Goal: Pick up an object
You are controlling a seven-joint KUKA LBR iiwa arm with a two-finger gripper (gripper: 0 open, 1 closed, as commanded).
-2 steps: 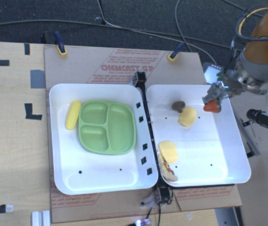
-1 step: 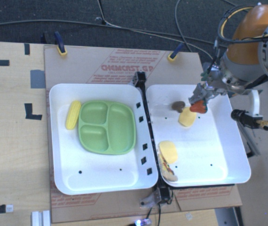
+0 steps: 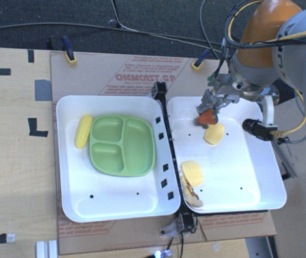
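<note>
**Item 1. Small red object** (image 3: 207,118). It sits in the right bin (image 3: 249,160), in the far left part of the floor. It is directly under the tip of the gripper (image 3: 211,109), and its upper edge is covered by the gripper. Whether the gripper is clenched on it or released cannot be told from this angle.

**Item 2. Pale yellow piece** (image 3: 214,135). Rounded, in the same bin, just beside the red object on the near side. The two are close to touching or touching.

**Item 3. Second yellow piece** (image 3: 192,172). In the right bin near its left wall, well apart from items 1 and 2.

**Item 4. White-and-brown item** (image 3: 192,195). Its kind is unclear. It lies against the right bin's left wall at the near corner, just beside item 3.

**Item 5. Left bin** (image 3: 110,206). It holds two things:
- a green divided plate (image 3: 123,145) with three compartments, lying flat near the middle
- a yellow corn cob (image 3: 83,131), lying lengthwise along the plate's left rim, on the bin floor and not on the plate

**Item 6. Arm** (image 3: 268,15). Grey with an orange band, it reaches in from the right over the right bin's far edge.

**Item 7. Cardboard sheet** (image 3: 142,74). Printed in red, it lies under both bins and is fixed at its far edge by two blue-and-yellow clamps (image 3: 68,51). The sheet rests on the wooden bench (image 3: 13,160).
</note>
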